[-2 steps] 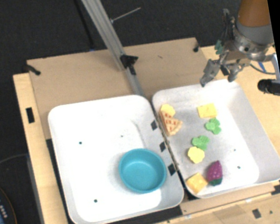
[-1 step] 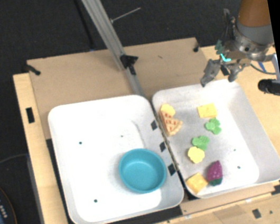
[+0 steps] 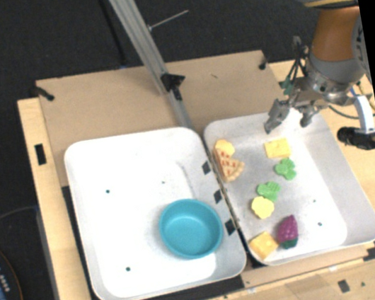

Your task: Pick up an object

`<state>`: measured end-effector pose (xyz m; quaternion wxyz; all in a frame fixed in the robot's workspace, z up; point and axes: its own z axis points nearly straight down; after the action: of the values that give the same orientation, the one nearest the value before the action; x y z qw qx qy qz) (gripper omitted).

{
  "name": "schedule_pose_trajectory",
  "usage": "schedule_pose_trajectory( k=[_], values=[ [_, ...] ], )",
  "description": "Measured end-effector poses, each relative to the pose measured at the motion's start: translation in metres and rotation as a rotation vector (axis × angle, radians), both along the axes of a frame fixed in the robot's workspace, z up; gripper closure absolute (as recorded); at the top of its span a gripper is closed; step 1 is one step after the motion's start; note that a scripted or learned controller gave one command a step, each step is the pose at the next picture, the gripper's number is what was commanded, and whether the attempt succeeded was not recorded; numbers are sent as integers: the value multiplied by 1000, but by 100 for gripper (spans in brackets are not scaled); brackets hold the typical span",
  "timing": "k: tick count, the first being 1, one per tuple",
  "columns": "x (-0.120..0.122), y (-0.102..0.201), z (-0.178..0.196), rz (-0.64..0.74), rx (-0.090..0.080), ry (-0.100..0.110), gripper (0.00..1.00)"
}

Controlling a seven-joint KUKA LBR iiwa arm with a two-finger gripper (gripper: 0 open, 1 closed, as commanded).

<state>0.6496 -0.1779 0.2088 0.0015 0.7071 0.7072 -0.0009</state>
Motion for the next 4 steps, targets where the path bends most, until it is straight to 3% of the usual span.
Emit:
schedule_pose_trajectory(
  k=[2,3,4],
  values=[
    [8,4,-102,2,-2,-5,0],
    [10,3,-86,2,-3,-12,100],
    [4,-4,-38,1,3,-1,100]
  ],
)
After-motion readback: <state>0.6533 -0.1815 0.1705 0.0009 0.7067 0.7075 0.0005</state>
